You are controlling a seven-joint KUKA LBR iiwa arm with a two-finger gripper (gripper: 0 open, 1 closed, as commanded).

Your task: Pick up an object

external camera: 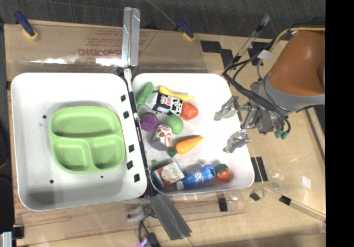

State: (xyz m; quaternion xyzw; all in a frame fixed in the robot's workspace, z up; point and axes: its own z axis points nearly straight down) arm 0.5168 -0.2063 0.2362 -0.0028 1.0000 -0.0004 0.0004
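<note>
1. Blue bottle (198, 177) lies at the right bin's (232, 182) near edge.
2. Carrot (188, 143) lies mid-bin, untouched.
3. Gripper (232, 126) hovers right of it, fingers wide, empty: approach step. Next it likely must shift left and descend.

You see the arm (298, 69) cut off at the right; toys in the right bin (221, 88) overlap, the purple one (148, 122) partly hidden
</note>
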